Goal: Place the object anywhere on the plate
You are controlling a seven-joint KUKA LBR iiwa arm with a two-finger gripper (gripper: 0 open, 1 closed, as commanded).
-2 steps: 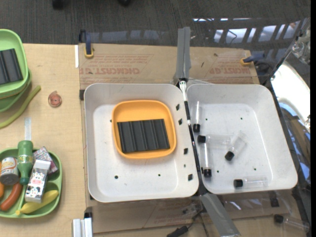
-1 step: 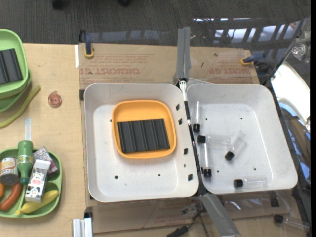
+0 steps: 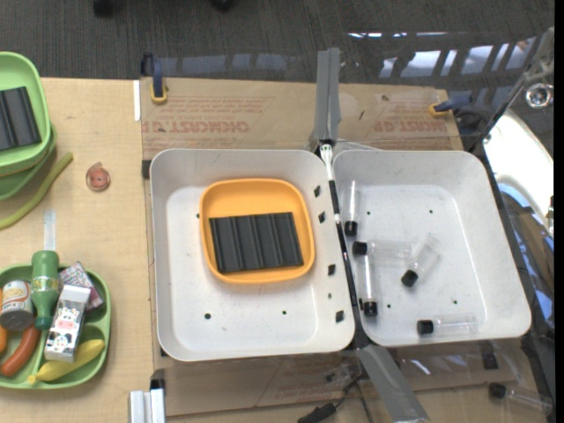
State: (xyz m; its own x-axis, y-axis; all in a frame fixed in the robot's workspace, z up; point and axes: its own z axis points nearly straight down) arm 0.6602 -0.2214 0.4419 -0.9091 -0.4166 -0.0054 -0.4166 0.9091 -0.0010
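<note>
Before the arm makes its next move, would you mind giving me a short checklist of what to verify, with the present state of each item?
1. Orange plate sits flat in the left bin: ok.
2. Room on the plate for an object: not ok, a dark ribbed block covers most of it, leaving bare rim and a strip at the top.
3. Objects within the right bin: ok, several clear tubes with black caps, such as one near the middle and one at the front.
4. Tubes separated enough to pick: cannot tell, some lie close along the left wall.
5. Hand state: cannot tell.
</note>
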